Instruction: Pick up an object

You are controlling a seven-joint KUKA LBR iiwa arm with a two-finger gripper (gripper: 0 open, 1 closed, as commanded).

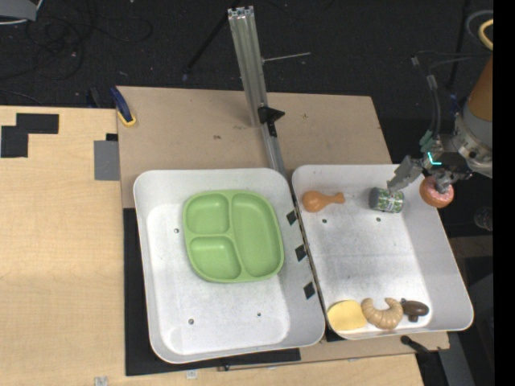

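Your claw hangs over the right bin's far right corner, just above a small green can; you cannot tell how it is set. An orange drumstick-shaped toy lies near the can. The left bin holds a green divided plate.

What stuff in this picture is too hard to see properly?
- Arm: cut off by the camera view's right edge.
- Gripper: too small and blurry to tell how it is set.
- Small can: label too small to read.
- Dark piece by the tan toy: too small to name.
- Round orange-pink thing: blurry.
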